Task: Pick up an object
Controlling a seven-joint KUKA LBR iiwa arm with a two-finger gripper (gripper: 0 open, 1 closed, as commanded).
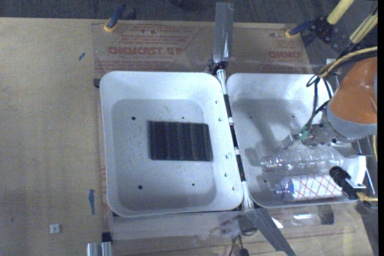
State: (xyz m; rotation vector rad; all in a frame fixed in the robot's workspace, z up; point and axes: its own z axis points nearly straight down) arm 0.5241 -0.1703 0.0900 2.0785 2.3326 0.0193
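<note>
1. Left bin (120, 93): shallow, white, rounded corners; it holds one item, a dark ribbed rectangular pad (180, 141), lying flat near the middle of the floor, well apart from every wall; small dark dots mark the bin floor around it.
2. Right bin (264, 90): shallow, white, touching the left bin along a shared central seam; its upper part is bare; its contents lie along the lower edge.
3. Clear plastic bottle (300, 160): lying on its side in the right bin, long axis running left to right; any label is too faint for me to read.
4. Second clear item with a blue spot and red criss-cross lines (306, 187): lying just below the bottle, against the bin's lower wall; I cannot tell what kind of thing it is.
5. My gripper (303, 136): over the right bin, just above the bottle's right half, below my orange band (355, 96); my fingers are too small and blurred here for me to tell how wide they stand or whether they touch anything.
6. Writing: a clear sheet (150, 48) under the bins carries red lettering that reads roughly "CHEMCAST"; a partial repeat shows above the right bin.
7. Bench (42, 129): tan board bearing both bins.
</note>
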